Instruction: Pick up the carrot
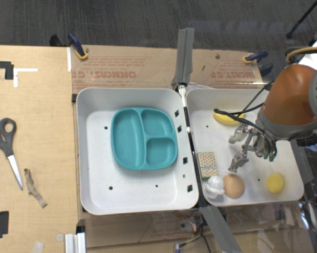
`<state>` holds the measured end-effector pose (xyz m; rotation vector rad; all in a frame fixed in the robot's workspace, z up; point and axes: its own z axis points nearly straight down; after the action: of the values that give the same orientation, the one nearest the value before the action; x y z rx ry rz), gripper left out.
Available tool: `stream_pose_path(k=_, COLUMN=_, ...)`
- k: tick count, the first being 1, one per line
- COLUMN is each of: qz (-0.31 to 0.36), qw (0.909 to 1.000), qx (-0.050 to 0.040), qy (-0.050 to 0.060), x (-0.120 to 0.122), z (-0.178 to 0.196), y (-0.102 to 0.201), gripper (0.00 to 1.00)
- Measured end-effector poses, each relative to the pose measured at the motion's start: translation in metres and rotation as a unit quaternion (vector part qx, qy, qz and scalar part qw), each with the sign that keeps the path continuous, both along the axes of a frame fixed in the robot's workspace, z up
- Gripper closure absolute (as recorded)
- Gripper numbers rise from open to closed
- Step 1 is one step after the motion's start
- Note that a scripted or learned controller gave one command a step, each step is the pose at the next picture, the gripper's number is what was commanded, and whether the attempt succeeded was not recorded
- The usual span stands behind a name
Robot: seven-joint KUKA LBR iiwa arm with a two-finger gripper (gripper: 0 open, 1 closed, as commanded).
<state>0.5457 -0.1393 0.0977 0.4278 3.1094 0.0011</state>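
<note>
My gripper (235,153) hangs over the middle of the right bin (200,96), with its fingers spread open and nothing between them. Just below it, near the bin's front wall, lies a tan-orange rounded object (234,186) touching a small white object (214,186). I cannot tell if the tan-orange object is the carrot. The arm's orange band and wrist (290,101) cover the bin's right rear part.
A yellow banana (225,116) lies at the right bin's rear, a speckled tan block (207,164) by its left wall, and a yellow ball (275,182) at front right. The left bin (90,194) holds a teal divided plate (145,138). Scissors (8,146) lie on the bench at far left.
</note>
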Motion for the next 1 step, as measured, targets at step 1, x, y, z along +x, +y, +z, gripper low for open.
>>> stream_pose_path(k=1, qz=-0.073, qw=0.9973, qx=-0.0006, qy=-0.002, x=-0.0591, z=-0.0041, y=0.0339, gripper=0.0)
